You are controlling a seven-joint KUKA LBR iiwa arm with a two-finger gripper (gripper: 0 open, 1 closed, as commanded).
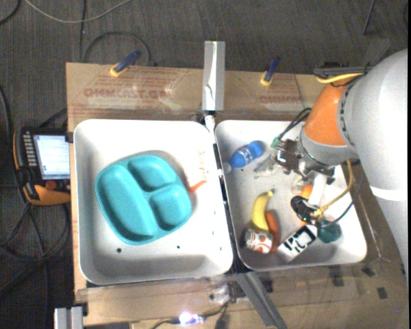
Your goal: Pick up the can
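The can [258,240] is small, red and white, and lies near the front edge of the right bin [349,252]. It rests just below a banana [262,210] and beside an orange-red carrot-like piece [272,226]. My gripper [286,157] hangs over the back half of the right bin, well behind the can and apart from it. It is just right of a blue bottle [246,155]. The grey arm with its orange band [325,122] hides the bin's back right corner.
A black and white box [298,241] and a teal object [329,233] lie right of the can. Yellow and dark cables [322,208] trail below the wrist. The left bin [89,142] holds a teal divided plate [145,197] and a small orange piece [197,184].
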